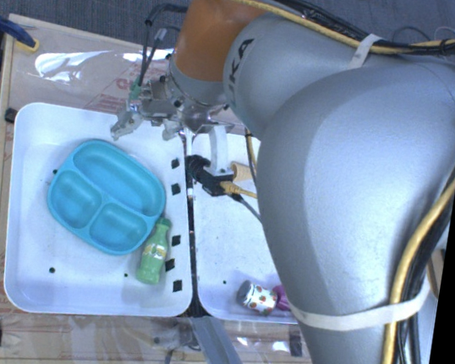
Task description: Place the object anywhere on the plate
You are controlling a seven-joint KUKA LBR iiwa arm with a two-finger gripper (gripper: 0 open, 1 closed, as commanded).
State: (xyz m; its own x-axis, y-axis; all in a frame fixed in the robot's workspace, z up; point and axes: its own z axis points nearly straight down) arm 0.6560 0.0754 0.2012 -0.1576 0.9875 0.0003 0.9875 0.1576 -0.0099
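Observation:
A blue plate [107,195] with three compartments lies in the left bin [18,264]. A small green bottle [154,252] stands against the plate's lower right rim, close to the wall between the bins. My gripper [146,128] hangs over the far edge of the left bin, just beyond the plate's upper rim. Its two fingers are spread apart with nothing between them. The big grey arm hides most of the right bin [220,253].
A small white toy with red and purple marks [259,298] lies near the front of the right bin, partly under the arm. Black cables and a connector [207,174] hang over the divider. A blue clamp [15,34] grips the bench's far left corner.

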